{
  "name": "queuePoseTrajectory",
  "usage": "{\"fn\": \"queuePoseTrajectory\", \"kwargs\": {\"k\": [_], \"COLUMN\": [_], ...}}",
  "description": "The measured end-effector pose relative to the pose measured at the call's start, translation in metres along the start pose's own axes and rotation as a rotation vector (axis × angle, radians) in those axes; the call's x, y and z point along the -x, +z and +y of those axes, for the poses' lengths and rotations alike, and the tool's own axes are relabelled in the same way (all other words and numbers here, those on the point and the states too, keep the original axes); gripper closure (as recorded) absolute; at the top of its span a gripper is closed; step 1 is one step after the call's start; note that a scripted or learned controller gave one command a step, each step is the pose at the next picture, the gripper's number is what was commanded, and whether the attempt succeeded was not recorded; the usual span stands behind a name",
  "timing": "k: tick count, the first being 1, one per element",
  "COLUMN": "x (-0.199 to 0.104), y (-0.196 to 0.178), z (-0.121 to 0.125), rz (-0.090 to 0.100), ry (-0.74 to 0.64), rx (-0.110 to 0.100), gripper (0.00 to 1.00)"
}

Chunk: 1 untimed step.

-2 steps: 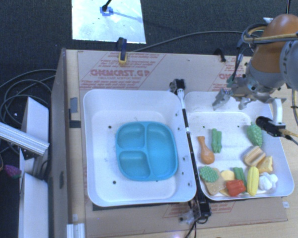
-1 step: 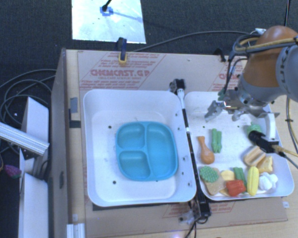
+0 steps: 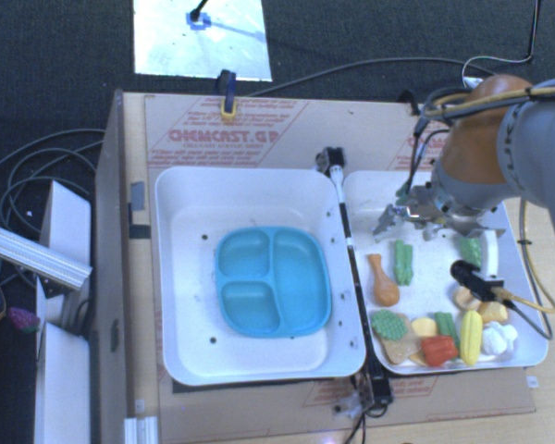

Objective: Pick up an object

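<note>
Camera view — blue plate [image 3: 273, 280] in left bin [image 3: 190, 202], toy food in right bin [image 3: 370, 192], pincer [image 3: 409, 218] released

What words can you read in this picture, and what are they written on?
"CHEMCAST GP": big red letters on the brown board under the two white bins, just above the left bin.
A line of smaller red print runs just under those letters: too blurred to read.
More red print shows on the board near the arm and along the board's bottom edge: too small to read.
</note>
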<state>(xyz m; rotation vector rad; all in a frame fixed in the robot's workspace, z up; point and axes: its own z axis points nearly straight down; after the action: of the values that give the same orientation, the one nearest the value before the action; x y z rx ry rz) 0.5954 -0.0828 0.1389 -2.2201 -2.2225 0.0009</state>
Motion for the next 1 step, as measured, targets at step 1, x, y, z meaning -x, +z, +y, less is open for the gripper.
{"fn": "queuePoseTrajectory", "kwargs": {"k": [1], "x": [0.0115], "y": [0.0549], "z": [0.001], "rz": [0.0], "ry": [0.0], "rx": [0.001], "gripper": [0.0]}}
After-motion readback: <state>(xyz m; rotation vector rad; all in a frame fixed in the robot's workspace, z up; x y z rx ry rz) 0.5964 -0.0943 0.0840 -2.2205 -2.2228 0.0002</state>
